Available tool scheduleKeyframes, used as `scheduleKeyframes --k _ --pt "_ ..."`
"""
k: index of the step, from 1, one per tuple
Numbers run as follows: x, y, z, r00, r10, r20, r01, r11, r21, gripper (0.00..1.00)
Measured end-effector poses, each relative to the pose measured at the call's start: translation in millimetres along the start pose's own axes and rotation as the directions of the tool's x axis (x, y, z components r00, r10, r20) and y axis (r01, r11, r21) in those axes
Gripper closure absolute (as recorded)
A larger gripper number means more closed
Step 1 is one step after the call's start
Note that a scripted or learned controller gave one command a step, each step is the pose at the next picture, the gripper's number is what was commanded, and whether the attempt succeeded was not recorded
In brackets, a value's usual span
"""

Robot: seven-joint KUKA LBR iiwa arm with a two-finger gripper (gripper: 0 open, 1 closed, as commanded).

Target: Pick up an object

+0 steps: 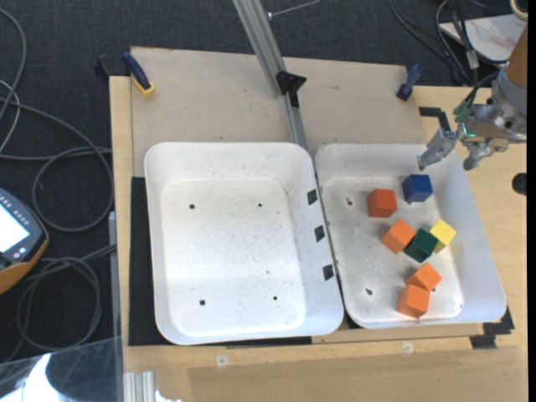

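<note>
Op: Status of gripper (pixel 453 150)?

Tech: It hangs over the top-right corner of the right bin (pixel 479 224), just above and right of the blue block (pixel 417 188). Fingers spread apart, nothing between them. Not touching any block as far as the view shows.

Op: Candidate objs?

Tech: All in the right bin. Blue block sits nearest the gripper, upper right. Red-orange block (pixel 382 202) just left of it, w/ a clear gap between. Lower down there's a tight cluster: orange block (pixel 398 235), green block (pixel 422 244), yellow block (pixel 443 232), touching or nearly so. Two more orange blocks (pixel 419 290) near the bottom edge, stacked or pressed together; can't tell which. Left bin (pixel 159 224) holds no blocks.

Op: Handling est.?

Tech: Small cubes, prob. wood or hard plastic: light, rigid, won't deform or break under squeeze. Flat faces give good purchase, but smooth paint may slip if gripped on edges or corners.

Op: Rec. grasp?

Tech: Blue block. It's isolated, so fingers have room on both sides. Align to two opposite flat faces, close across the middle. Avoid the cluster: neighbours block finger entry. Risk: cube looks rotated vs. bin walls, so wrist yaw should match first.
</note>
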State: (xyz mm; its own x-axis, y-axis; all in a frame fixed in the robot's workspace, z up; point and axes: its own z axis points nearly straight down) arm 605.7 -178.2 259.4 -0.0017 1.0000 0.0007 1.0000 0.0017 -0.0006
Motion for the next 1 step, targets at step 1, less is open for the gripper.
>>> scheduleKeyframes --k 1 --pt "0.0 0.0 0.0 1.000 0.000 0.000 0.000 1.000 0.000 0.00"
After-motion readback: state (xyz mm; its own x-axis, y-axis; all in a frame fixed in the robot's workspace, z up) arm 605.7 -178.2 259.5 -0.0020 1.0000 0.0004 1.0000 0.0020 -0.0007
